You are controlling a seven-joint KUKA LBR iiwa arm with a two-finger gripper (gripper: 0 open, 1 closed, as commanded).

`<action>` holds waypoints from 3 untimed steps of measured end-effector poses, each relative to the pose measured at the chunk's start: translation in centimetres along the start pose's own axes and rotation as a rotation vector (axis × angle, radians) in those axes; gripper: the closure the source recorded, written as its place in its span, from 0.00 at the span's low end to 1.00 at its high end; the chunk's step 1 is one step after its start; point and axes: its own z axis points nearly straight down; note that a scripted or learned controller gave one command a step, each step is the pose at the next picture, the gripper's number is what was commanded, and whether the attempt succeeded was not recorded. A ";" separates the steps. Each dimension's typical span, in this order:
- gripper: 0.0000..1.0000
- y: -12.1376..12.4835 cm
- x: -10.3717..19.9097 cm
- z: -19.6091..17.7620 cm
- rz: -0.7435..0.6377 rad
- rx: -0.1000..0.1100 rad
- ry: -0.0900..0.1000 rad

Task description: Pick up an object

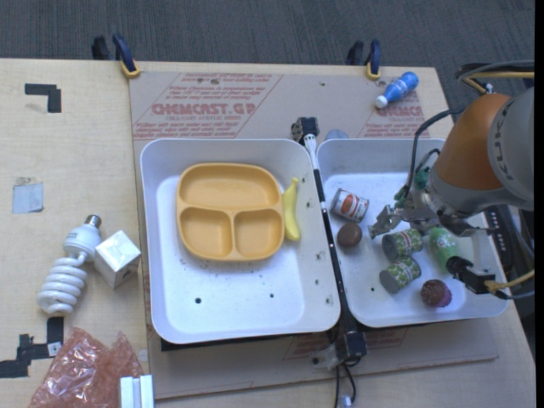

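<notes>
Crumpled reddish plastic wrap (85, 365) was seen at the near edge, left of the right bin (367, 313). Inside the right bin, the gripper (393, 219) was lowered among crowded items: a small can (348, 204) and a brown ball (349, 235) to its left, two green-labelled cans (401, 258) just below it, and a dark red ball (436, 292) nearer the front wall. Whether anything was pinched could not be told. A yellow divided plate (229, 211) and a banana (291, 212) were seen in the left bin (246, 321).
</notes>
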 end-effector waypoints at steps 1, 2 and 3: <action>1.00 0.1 -0.1 -1.0 0.002 -0.002 -0.001; 0.00 0.1 -0.1 -1.0 0.002 -0.002 -0.001; 0.00 9.4 -4.2 0.3 0.000 0.019 0.005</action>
